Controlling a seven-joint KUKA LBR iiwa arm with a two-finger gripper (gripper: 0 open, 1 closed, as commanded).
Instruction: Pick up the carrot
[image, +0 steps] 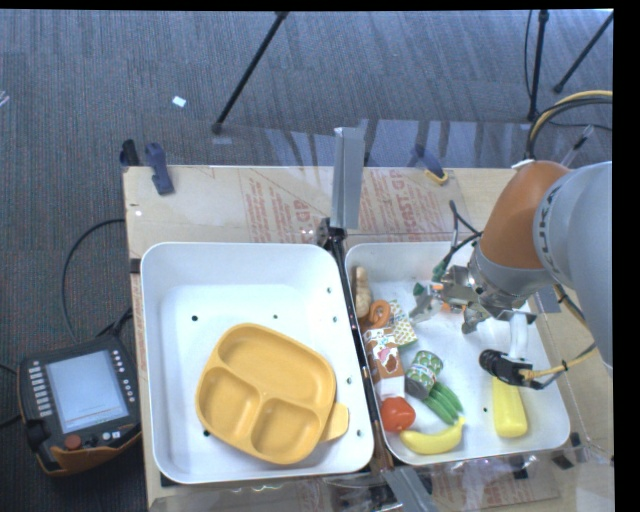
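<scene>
Carrot (379, 313) lying unlifted along right bin's (556, 392) left wall, mid-frame; jaws (447, 301) hovering just right, spread and gripping nothing; grasp and lift both left.

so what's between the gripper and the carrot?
In the camera view, bare white bin floor lies between the gripper and the carrot; a patterned packet sits just below that line.

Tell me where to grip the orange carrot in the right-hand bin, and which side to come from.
Grip the small orange carrot across its rounded orange body, coming straight down from above. It lies close to the right white bin's left wall, with a printed carton just beside it, so a sideways approach looks crowded. Its exact lie is hard to tell.
</scene>
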